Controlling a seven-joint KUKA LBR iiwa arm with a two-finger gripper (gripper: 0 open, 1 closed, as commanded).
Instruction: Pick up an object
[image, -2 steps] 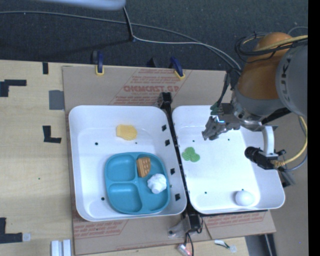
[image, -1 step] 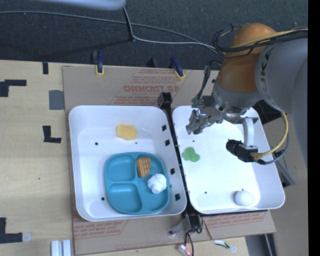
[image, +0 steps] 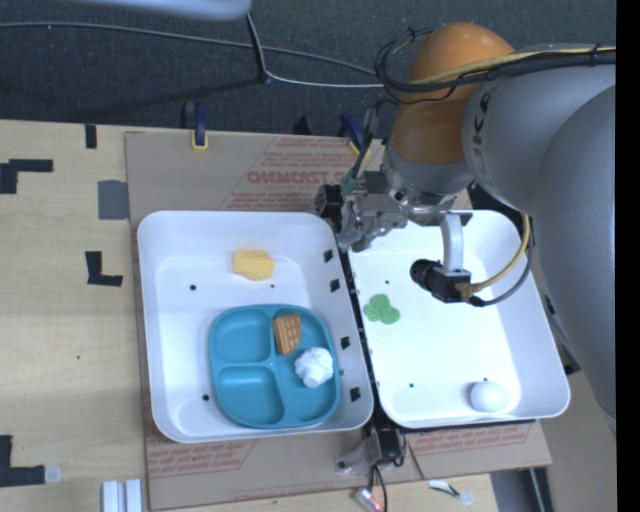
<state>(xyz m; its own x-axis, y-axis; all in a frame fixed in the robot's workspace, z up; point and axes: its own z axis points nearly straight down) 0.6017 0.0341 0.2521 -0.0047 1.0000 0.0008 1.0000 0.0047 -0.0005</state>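
White bins sit side by side, and the seam (image: 350, 290) between them serves as the landmark. By my reading the pick has not happened: nothing can be seen carried by the gripper (image: 360, 225), which sits at the far end of the seam, over the near corner of the right bin (image: 520, 340). Whether the jaws are apart or together I cannot tell; the wrist and its cabling hide them from above.

Which object is meant is not given, so the candidates are these. Nearest the gripper is a green piece (image: 381, 310), lying flat just right of the seam, about midway along it and a little nearer the camera than the gripper; it is clearly apart from the gripper, not under it. A white ball (image: 489, 395) rests well right of the seam, by the front wall of that bin.

Left of the seam, in the left bin (image: 165, 300), a blue tray (image: 240, 390) holds a brown waffle (image: 288, 332) in one compartment and a white lump (image: 314, 366) where the compartments meet. A yellow piece (image: 254, 264) lies on the bin floor beyond the tray.

What is left, as I judge it: choose a target, come down over it, close and lift. The green piece looks the shortest reach.
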